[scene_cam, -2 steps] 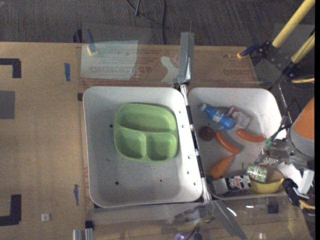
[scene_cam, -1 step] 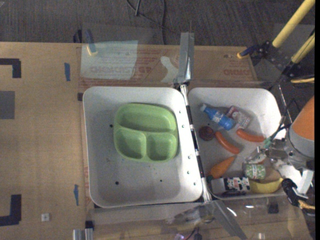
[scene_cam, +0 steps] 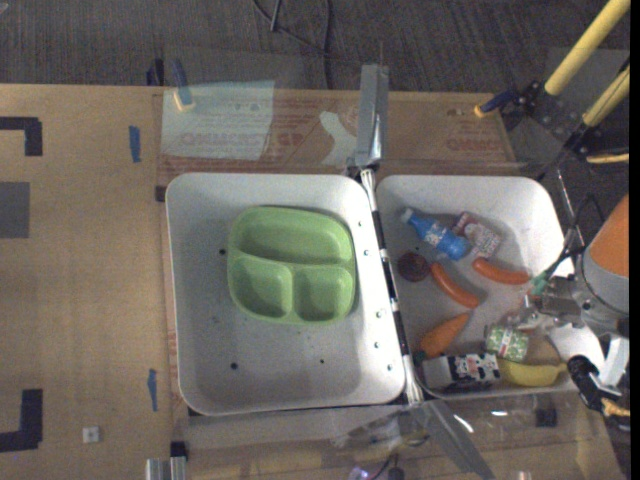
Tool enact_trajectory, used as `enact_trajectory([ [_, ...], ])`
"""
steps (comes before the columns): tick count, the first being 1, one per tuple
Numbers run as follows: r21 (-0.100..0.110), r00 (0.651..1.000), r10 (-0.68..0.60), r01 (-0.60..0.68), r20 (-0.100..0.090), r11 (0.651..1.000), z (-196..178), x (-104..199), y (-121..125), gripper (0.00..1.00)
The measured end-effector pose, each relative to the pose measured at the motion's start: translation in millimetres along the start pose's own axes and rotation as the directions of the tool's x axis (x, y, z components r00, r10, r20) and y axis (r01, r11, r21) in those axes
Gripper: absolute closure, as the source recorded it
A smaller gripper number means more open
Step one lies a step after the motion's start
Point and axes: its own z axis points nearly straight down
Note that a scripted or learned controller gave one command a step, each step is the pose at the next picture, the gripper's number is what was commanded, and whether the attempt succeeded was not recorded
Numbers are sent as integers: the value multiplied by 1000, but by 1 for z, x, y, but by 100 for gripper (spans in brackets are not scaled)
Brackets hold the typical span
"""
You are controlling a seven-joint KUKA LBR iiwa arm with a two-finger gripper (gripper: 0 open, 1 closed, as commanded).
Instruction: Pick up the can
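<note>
One gripper (scene_cam: 530,313) hangs over the right bin (scene_cam: 540,190), finger spread impossible to tell; the can (scene_cam: 507,343) lies just below-left of it.

Grey arm (scene_cam: 612,303) (orange band), seemingly metallic hand (scene_cam: 545,303).
</note>
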Motion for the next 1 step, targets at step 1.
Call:
enact_trajectory([
  [1, -14, 996, 93, -93, 10, 996, 16, 11, -3, 100],
])
